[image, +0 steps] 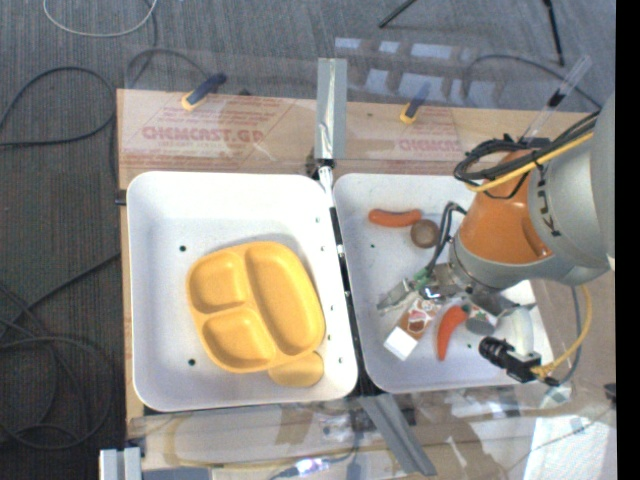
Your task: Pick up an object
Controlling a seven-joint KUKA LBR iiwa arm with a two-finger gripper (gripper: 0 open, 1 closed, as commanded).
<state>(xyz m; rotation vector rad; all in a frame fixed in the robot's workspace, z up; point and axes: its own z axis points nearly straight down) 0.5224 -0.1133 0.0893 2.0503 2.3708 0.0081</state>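
In the right bin my gripper hangs low over the bin floor, below the orange band of the arm. Just under it lie a small red and white piece and a white block. An orange-red carrot-shaped piece lies to their right, partly under the wrist. At the back of the bin an orange sausage-shaped piece rests beside a brown round thing. Nothing shows plainly in the gripper's grasp.
The left bin holds a yellow divided plate with a yellow rounded piece tucked at its front edge. A metal divider stands between the bins at the back. Black cables loop above the arm.
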